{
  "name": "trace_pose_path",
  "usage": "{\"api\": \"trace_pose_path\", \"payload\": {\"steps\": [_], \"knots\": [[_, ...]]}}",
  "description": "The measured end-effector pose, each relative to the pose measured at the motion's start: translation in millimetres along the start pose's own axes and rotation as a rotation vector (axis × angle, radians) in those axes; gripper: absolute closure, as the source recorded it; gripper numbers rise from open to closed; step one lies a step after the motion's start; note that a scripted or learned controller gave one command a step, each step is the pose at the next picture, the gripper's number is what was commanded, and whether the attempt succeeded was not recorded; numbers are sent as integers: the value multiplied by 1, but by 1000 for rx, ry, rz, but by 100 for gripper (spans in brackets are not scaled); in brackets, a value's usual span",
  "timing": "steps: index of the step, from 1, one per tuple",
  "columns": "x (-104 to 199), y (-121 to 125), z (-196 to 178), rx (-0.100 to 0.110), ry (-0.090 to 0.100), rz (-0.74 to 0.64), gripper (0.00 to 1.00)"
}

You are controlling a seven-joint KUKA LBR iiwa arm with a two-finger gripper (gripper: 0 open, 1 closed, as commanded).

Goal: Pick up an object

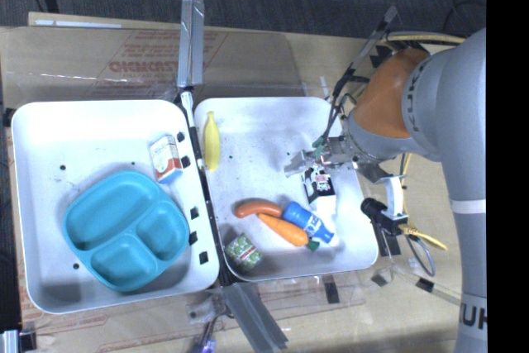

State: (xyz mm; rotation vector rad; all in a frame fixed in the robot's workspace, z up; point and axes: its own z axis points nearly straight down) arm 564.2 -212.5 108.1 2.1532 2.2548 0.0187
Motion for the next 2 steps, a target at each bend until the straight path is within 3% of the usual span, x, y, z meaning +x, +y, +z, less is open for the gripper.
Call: {"api": "trace_pose_path", "payload": {"steps": [1, 2], "knots": [[-2, 4, -16, -12, -8, -3, 100], [-3, 4, -16, -11, -9, -3, 0]]}}
